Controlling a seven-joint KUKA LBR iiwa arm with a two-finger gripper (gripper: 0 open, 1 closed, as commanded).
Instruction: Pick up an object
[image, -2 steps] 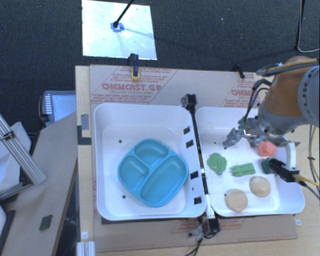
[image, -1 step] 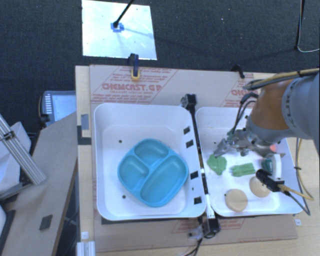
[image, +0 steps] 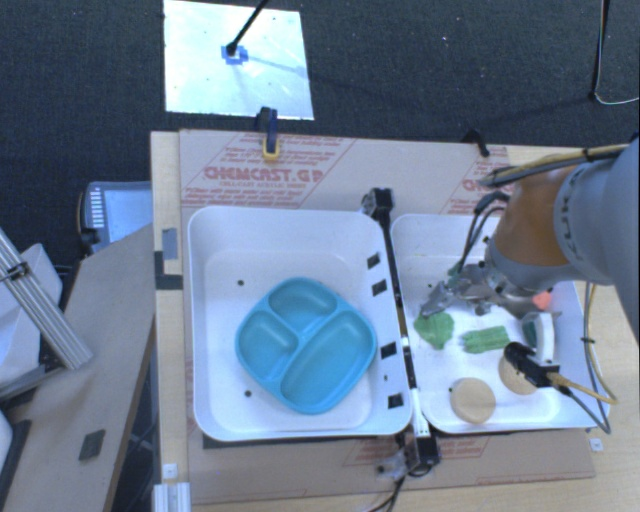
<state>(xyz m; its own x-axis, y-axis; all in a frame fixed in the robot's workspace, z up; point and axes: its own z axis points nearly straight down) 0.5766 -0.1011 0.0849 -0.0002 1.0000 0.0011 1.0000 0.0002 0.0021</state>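
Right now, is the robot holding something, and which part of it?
It cannot be told. The end effector sits low in the right white bin, just above the crumpled green leaf-like piece, but the view doesn't show anything between its tips.

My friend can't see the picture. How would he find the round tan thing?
Look in the right white bin, the one the grey arm reaches into. Go to its near edge: the tan disc lies there, below the green block. It's the flat, round, wood-coloured piece; its green neighbours aren't round.
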